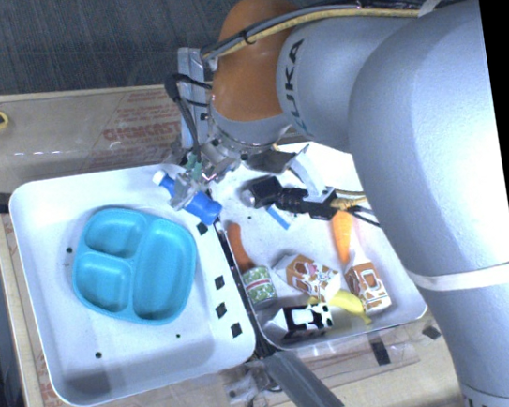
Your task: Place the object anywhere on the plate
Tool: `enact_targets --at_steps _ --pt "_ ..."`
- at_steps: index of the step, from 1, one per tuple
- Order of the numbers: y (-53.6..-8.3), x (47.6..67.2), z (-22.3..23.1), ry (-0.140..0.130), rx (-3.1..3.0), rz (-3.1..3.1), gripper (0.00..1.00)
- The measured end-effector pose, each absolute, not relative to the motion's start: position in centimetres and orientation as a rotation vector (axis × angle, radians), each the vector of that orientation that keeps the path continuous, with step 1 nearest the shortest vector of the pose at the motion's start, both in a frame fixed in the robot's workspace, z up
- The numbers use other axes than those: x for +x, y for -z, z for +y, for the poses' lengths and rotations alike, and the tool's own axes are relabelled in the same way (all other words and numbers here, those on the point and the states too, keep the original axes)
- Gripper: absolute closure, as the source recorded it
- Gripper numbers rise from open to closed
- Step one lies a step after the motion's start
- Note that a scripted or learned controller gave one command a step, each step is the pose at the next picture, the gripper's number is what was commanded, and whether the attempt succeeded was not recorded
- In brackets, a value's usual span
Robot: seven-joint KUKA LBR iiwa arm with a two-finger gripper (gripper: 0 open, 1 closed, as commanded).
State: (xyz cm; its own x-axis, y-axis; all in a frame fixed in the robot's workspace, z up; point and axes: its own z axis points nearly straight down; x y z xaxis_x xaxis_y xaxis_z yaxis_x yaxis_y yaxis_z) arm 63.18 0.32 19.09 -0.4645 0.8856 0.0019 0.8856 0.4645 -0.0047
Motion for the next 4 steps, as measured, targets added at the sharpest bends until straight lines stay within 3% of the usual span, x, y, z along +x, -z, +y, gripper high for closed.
enact_targets --at_steps 1,2,3,4 --pt "-19.1 63.2 0.3 -0.005 -1.625 -2.685 0.0" --pt "-20.1 63.2 0.2 -0.007 -1.621 -2.686 1.0" --pt "-19.2 63.0 9.1 -0.002 -1.942 -2.468 1.0" --pt "-22.6 60.9 20.6 -0.004 -1.826 -2.554 1.0"
